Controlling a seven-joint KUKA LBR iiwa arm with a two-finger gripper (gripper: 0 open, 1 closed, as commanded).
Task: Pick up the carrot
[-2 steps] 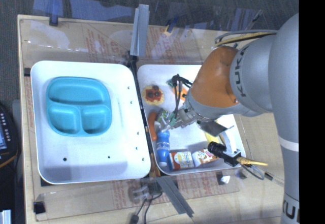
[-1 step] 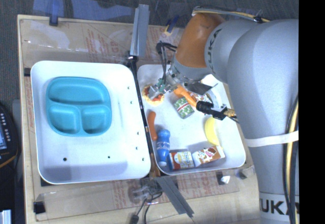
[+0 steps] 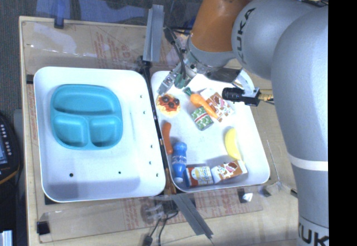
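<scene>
Currently, camera view: arm reaches in from view right, w/ gripper (image 3: 176,80) low over the far-left corner of the right bin (image 3: 255,138). Gripper state: cannot tell whether open or closed from this angle; no grasp on any item visible. Carrot (image 3: 202,103) lies in the right bin, far half, angled, green top toward the gripper and near it, orange body running toward view right. Round pizza toy (image 3: 168,104) sits just left of the carrot, directly below the gripper in view. Green-white packet (image 3: 203,119) is touching or almost touching the carrot's near side; red-white box (image 3: 221,104) is just beside it on the right. Elsewhere in the same bin: banana (image 3: 232,143) toward the right wall, orange-brown stick (image 3: 166,136) along the left wall, blue bottle (image 3: 178,162) near the front-left corner, two small cartons (image 3: 215,173) along the front wall. Left bin (image 3: 134,128) holds a blue divided tray (image 3: 86,115), well apart from the gripper.
</scene>
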